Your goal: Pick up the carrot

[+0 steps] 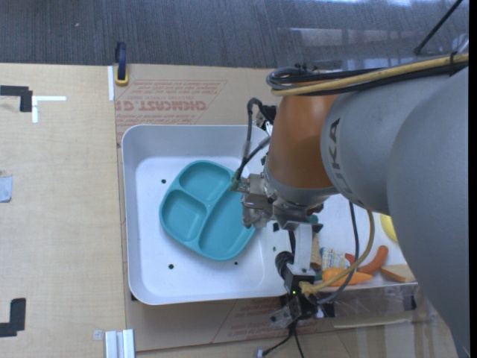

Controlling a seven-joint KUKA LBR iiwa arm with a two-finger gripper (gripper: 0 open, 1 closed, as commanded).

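I'm watching a robotics lab: a cabled industrial arm [387, 148] is hanging over a cardboard-topped bench [59, 222] carrying a white bin [149, 267], grey carpet [164, 21] running past its far edge.

I am watching the grey arm with its orange band [373, 148] covering most of the right shallow white plastic bin [339, 230], 1 of 2, so much of that bin's floor is lying hidden from me. The slim orange carrot [358, 278] is showing only in part, its left end disappearing behind the wrist hardware. A rounded yellow thing [388, 230] is peeking from under the arm; I am failing to identify it. The pale tan wooden block [393, 274] is vanishing under the arm on its right. The small printed packet [333, 259] is reading too small.
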